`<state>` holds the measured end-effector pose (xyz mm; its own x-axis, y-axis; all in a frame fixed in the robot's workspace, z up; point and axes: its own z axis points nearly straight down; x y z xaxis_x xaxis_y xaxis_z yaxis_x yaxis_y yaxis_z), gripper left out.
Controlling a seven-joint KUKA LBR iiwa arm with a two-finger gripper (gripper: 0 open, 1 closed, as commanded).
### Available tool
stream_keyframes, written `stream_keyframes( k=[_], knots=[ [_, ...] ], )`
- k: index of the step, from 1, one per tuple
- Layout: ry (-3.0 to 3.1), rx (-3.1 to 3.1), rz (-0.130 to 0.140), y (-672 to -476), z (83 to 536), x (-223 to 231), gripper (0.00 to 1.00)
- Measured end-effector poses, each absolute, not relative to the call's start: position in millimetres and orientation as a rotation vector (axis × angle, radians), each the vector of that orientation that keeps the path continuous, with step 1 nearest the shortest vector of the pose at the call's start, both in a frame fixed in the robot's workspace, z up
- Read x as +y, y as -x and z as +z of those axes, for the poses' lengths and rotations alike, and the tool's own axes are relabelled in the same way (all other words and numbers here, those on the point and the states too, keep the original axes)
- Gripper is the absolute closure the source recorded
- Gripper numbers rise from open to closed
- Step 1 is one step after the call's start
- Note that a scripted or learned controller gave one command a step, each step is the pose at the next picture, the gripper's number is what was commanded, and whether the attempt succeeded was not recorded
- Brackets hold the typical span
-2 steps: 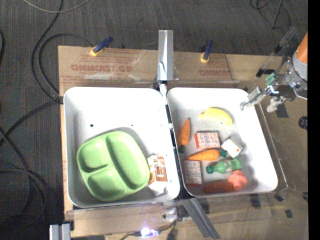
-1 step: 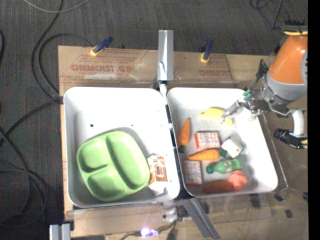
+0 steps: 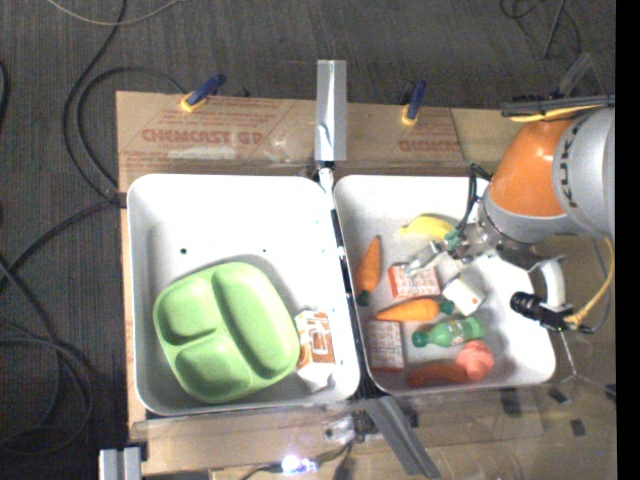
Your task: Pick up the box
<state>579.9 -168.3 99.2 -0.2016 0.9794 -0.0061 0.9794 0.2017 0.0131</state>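
Right bin (image 3: pixel 350 230), cluttered. Gripper (image 3: pixel 447 250) hovers just beside box (image 3: pixel 413 281); finger state: cannot tell. Step: approach. Next: descend squarely, avoiding the carrot (image 3: pixel 407 311).

Bench (image 3: pixel 150 133): brown board top with red lettering, held along its far edge by a blue-and-yellow clamp (image 3: pixel 203 92) and a second clamp (image 3: pixel 412 104). Two shallow white bins sit directly on it, left bin (image 3: pixel 140 228) and right bin (image 3: pixel 350 208), rims touching. A metal strip (image 3: pixel 330 108) lies on the board at their seam.
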Motion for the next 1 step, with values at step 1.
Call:
stream_keyframes(
  k=[1],
  knots=[
    [-2.292,2.126,0.013,-614.8,94.8,-135.1,0.00]
  ],
)
